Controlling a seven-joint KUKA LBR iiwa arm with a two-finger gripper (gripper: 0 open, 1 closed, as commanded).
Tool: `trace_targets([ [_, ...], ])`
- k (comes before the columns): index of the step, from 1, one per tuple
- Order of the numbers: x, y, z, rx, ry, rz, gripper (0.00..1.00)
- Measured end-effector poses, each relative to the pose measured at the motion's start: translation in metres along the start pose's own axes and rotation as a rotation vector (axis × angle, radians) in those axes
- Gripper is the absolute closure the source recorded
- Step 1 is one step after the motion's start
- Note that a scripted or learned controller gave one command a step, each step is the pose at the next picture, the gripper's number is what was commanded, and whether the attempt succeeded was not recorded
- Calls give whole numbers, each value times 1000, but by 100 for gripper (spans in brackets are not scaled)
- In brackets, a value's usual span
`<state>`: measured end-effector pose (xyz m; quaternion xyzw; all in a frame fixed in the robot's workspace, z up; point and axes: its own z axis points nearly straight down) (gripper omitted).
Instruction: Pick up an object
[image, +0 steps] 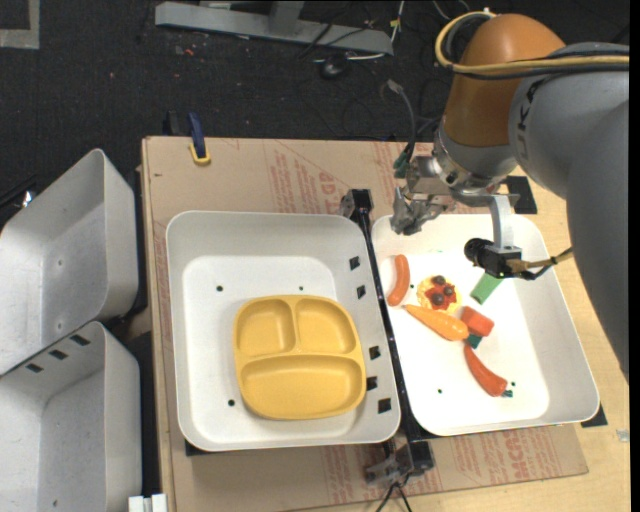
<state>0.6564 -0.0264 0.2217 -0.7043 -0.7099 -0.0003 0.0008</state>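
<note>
We see the counter (260, 165) with two white bins side by side. In the left bin (190, 300) lies a yellow plate (298, 356) with three compartments, a little toward the near side.

The things to pick up are all in the right bin (560, 370); they look like toy food. An orange-red sausage (399, 279) lies close to the bin's left wall. Just to the right of it is a small yellow piece with dark dots (437, 292), and further right a green block (486, 288), tilted. Nearer to us a carrot (435, 322) lies at a slant, and its right end is touching a small red piece (477, 322). The nearest thing is a red pepper (485, 371) with a green stem.

The grey arm (580, 100) reaches in from the right. The tool (408, 218) is above the far left corner of the right bin, beyond the sausage and apart from it. We cannot tell how far the tool is open, and we cannot tell whether it has hold of anything.
</note>
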Motion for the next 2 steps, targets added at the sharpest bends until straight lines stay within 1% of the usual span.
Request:
trace_targets([
  [1, 47, -5, 3, 0, -1, 2, 100],
  [2, 108, -2, -14, -3, 1, 0, 100],
])
